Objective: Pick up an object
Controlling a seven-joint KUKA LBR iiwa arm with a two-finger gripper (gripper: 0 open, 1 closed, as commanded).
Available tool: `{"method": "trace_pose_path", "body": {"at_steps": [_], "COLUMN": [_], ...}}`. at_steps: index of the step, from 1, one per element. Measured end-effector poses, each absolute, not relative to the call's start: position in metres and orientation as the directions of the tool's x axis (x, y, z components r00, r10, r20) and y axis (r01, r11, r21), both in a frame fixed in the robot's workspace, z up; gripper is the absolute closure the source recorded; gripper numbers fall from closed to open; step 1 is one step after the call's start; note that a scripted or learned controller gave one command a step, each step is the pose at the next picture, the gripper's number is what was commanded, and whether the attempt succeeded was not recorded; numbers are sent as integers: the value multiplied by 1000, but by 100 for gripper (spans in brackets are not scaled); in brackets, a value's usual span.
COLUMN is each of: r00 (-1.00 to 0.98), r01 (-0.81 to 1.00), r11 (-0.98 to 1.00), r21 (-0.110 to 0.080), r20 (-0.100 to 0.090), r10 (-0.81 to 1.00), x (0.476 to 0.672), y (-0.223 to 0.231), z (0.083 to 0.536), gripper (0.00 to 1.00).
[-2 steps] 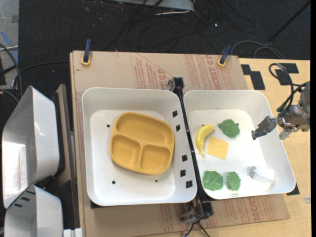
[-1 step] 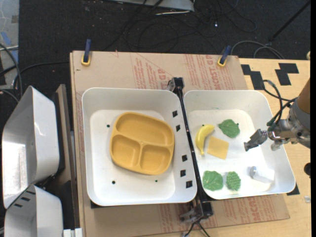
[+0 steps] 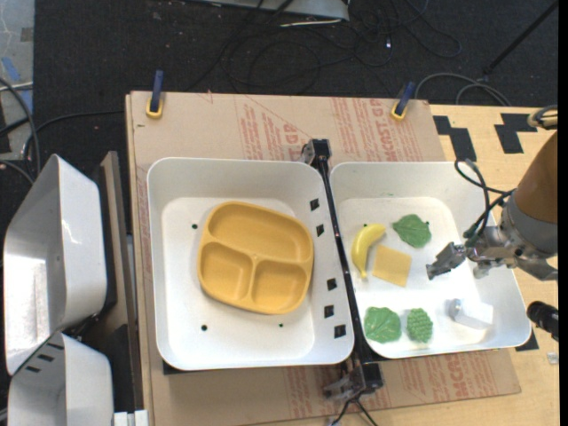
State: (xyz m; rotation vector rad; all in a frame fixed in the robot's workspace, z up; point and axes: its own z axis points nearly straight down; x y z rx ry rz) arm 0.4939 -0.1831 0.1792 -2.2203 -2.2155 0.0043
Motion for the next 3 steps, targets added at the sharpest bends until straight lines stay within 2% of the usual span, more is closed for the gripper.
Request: {"method": "trace_pose_path", "body": {"at_steps": [1, 2, 3], "r00": [3, 3, -2], "r01": [1000, 1000, 1000], "r11": [-3, -3, 2], "r21": [-5, -2, 5], "r20": [2, 1, -2], "r10": [1000, 1000, 1000], "x": [494, 495, 502], "y": [-186, -186, -194], "z": [134, 146, 204], "gripper": [0, 100, 100]}}
